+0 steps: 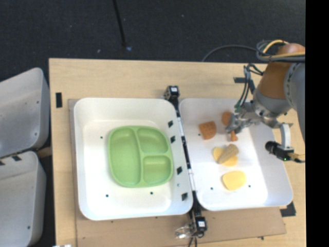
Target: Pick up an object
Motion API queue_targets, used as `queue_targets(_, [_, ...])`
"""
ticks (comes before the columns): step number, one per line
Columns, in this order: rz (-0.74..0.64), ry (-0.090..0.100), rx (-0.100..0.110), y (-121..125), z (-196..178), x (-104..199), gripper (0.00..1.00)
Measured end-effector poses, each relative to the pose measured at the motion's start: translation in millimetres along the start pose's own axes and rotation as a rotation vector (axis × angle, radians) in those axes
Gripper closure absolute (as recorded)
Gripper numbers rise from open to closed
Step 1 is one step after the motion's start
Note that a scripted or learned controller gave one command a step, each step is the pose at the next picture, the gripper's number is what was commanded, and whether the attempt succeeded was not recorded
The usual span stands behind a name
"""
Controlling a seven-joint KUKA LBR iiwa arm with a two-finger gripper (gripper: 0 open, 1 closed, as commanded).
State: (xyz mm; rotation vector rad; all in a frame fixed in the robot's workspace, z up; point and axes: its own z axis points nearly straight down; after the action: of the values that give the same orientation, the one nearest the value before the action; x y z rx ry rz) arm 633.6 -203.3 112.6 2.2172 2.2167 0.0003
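Yellow piece (233, 180) lies clear; end effector (235, 130) grip on orange bit (233, 136) unclear.

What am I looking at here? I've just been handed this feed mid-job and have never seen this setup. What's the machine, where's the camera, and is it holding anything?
The camera is fixed above a wooden bench and looks down at a slant. On the bench sit two shallow white bins side by side. The left bin holds a green divided plate. The right bin holds a few small food-like pieces: a brown chunk, a small orange piece, a tan and yellow piece, and a yellow piece.

The machine is a robot arm, grey with an orange band, reaching in from the right. Its gripper is down in the right bin, near the orange piece. Another small orange bit sits right at its tip, but the picture is too coarse to tell whether it is gripped.
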Motion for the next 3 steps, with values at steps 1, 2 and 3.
queue_targets(1, [0.001, 0.002, -0.001, 4, -46, -6, 1.00])
queue_targets(2, [0.002, 0.001, -0.002, 6, -92, -14, 1.00])
queue_targets(3, [-0.003, 0.000, -0.005, 9, -157, -20, 1.00])
